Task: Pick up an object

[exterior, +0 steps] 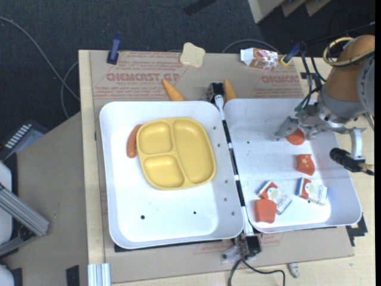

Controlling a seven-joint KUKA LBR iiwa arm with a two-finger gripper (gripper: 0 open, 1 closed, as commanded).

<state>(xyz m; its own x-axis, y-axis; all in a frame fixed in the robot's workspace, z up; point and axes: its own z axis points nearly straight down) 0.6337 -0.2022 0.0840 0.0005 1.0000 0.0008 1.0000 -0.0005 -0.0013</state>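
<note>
Nearest the camera, at the front of the brown surface, sat the near rims of two shallow white bins side by side. Starting at the left, the left white bin held one yellow plastic plate with three compartments, and one orange-red sausage-shaped toy lay touching the plate's left edge. Behind the bins, on the surface, lay one pale slice of toy bread and two orange carrot-like pieces.

Moving right, the right white bin carried six small things: one plain red block at the front, three red-and-white printed packets, one red wedge-shaped piece behind them, and one small round red-orange piece farthest back.

That round red-orange piece looked the likely pick. It lay right at the end effector, just under and slightly nearer the camera than the grey fingers, with no clear long axis. Whether the fingers stood wide or narrow, I could not tell; nothing was visibly clamped between them.
</note>
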